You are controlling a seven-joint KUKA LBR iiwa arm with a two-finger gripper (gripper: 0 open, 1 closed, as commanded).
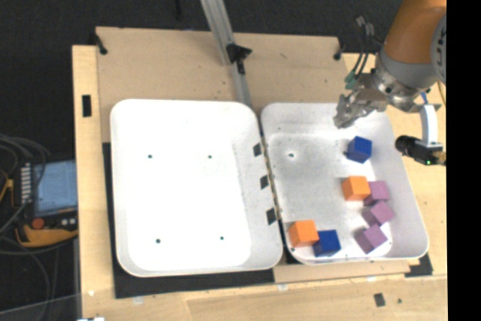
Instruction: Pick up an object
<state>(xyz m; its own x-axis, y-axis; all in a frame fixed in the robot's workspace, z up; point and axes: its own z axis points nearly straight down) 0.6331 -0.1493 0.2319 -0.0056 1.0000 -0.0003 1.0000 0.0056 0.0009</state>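
My gripper (349,115) hangs over the far part of the right bin (316,177), pointing down and to the left. A blue cube (359,149) lies just below it, apart from the fingertips. Further toward the front lie an orange cube (355,187) and three purple cubes (378,190) (378,213) (370,238) along the right side. Another orange cube (304,232) and a second blue cube (327,243) sit at the front wall. Nothing shows between the fingers.
The left bin (184,184) stands beside the right one, with clips along the shared edge. A slanted metal pole (214,7) rises behind the bins. A black fitting (413,146) sticks out at the right bin's right rim.
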